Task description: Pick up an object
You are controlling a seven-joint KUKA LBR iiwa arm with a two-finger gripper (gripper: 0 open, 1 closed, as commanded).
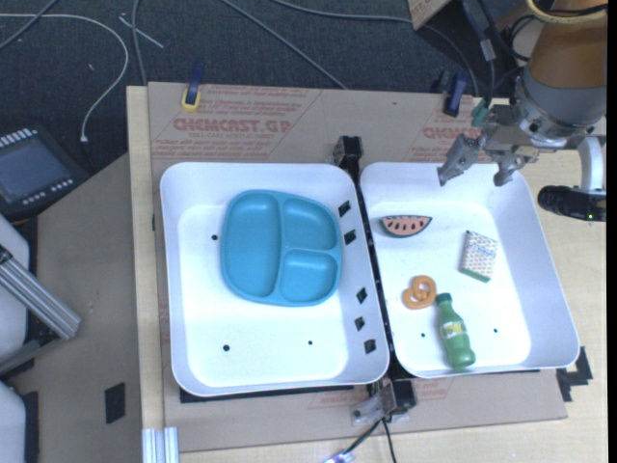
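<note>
My gripper (478, 169) hangs open over the far edge of the right bin (554, 302), its two fingers spread with nothing between them. Below it in that bin lie a watermelon slice (405, 225), a small patterned box (479, 255), an orange ring-shaped pretzel (419, 292) and a green bottle (454, 332). The watermelon slice is the nearest thing, lying down and to the left of the fingers. A blue divided plate (281, 247) rests in the left bin (193, 287).
Black clips line the divider (362, 258) between the two bins. The bins sit on a cardboard sheet (241, 114). Cables trail across the dark floor at the back, and a screen (34, 167) stands at far left.
</note>
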